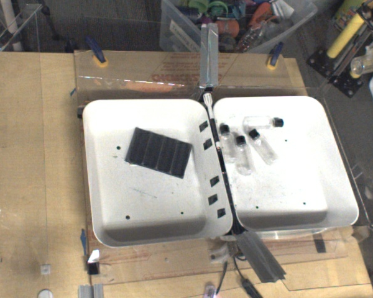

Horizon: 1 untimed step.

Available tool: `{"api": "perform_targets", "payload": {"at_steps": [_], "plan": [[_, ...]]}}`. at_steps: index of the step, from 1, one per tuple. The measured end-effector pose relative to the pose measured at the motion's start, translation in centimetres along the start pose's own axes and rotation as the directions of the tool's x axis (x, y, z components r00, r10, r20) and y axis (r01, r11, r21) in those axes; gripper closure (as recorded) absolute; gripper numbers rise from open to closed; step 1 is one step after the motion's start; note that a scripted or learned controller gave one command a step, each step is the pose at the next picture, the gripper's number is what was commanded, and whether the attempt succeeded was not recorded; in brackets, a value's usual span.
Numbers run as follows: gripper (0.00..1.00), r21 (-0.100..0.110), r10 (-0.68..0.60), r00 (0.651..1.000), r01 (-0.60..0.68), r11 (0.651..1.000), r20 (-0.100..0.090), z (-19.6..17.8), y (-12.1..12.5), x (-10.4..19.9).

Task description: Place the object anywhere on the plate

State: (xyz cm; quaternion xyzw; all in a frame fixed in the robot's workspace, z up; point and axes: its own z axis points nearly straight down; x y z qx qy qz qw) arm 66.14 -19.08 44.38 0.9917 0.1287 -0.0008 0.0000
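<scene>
Front edge of bench: a grey metal bracket juts out at an angle below the seam between the two bins, low and a little right of centre in the frame.
Bench: pale wood, bare along the left side of the frame.
Left bin: white and shallow with rounded corners, filling the centre left of the frame.
Right bin: a matching bin, touching the left bin along a shared seam.
Seam: a row of small black tabs runs up the strip where the bins meet.
Plate: a dark, ridged rectangle lying flat in the upper middle of the left bin, turned slightly clockwise, away from every wall.
Bottles: a cluster of small clear bottles with black caps lies on its side in the upper left part of the right bin, close to the seam. Four caps can be counted, and the bodies overlap, so their outlines are hard to separate. They are well apart from the plate, with the seam between them.
Post: a grey metal bar stands just beyond the bins, above the seam.
Clamps: two blue clamps grip the back edge of the bench, one on either side of the post.
Background: a clear plastic tub of colourful toys sits at the top centre, with a yellow tube to its right.
</scene>
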Motion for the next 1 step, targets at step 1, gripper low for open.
{"api": "perform_targets", "payload": {"at_steps": [1], "plan": [[1.0,0.003,-0.064,0.998,0.064,0.998,0.002,0.99,2.98,-1.21]]}}
